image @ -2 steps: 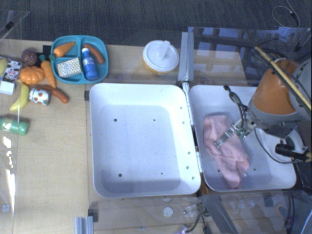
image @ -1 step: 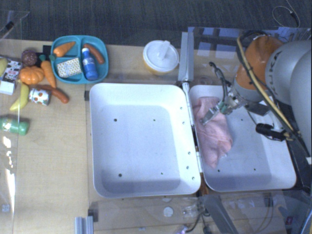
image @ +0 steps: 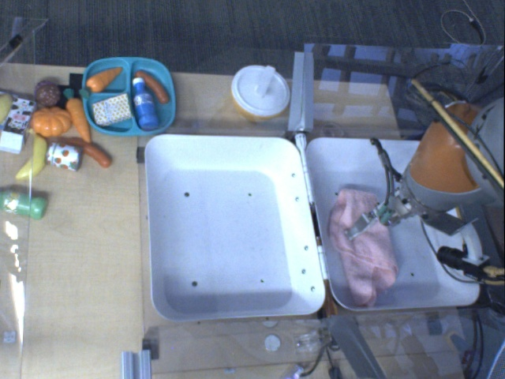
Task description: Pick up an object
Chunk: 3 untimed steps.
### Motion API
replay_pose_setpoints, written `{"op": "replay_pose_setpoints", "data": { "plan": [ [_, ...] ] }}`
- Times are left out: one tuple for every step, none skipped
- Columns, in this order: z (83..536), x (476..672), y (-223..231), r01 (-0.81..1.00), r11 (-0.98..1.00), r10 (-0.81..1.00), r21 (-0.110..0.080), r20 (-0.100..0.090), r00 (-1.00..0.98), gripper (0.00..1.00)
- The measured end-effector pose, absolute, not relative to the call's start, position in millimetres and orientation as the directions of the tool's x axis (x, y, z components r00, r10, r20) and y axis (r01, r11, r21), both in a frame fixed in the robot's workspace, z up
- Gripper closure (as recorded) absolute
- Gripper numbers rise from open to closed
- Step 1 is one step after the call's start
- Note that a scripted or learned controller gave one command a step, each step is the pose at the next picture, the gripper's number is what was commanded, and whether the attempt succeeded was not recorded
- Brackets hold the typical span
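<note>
A crumpled pink cloth (image: 361,245) lay in the right bin (image: 442,287), toward that bin's nine o'clock side, running from about its middle down to the six o'clock wall. The gripper (image: 369,221) was down at the cloth's upper part, at roughly one o'clock on the fabric, its fingers (image: 359,227) slightly apart and touching the cloth; whether any fabric was caught between them could not be made out. The grey arm with its orange band (image: 443,164) came in from three o'clock, above the right bin's far corner, with black cables trailing by the bin's three o'clock edge.

At nine o'clock from the right bin, touching it along a shared edge, sat the left bin (image: 229,227). Beyond that bin at twelve o'clock stood a white lidded cup on a yellow base (image: 260,91). At about ten o'clock from the left bin a teal divided plate (image: 162,77) held a toy carrot (image: 103,79), a blue bottle (image: 144,103) and a sausage. Further toward nine o'clock, on the wooden bench (image: 79,275), lay a small pumpkin (image: 50,121), a banana (image: 32,159), a small can (image: 63,156) and a green bottle (image: 24,204).
</note>
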State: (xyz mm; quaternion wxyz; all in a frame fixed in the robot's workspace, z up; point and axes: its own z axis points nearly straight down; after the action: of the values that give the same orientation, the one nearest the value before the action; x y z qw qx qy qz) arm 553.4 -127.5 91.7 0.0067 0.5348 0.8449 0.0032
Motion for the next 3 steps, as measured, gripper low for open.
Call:
{"op": "replay_pose_setpoints", "data": {
  "plan": [
    [91.3, 610.6, -116.6, 0.96, 0.28, 0.96, 0.016, -0.006, -0.279, 0.0],
    [103.4, 612.9, -114.1, 0.958, 0.287, 0.958, 0.021, -0.007, -0.287, 1.0],
    [199.0, 631.8, -69.0, 0.967, 0.255, 0.967, 0.005, -0.002, -0.255, 1.0]
  ]
}}
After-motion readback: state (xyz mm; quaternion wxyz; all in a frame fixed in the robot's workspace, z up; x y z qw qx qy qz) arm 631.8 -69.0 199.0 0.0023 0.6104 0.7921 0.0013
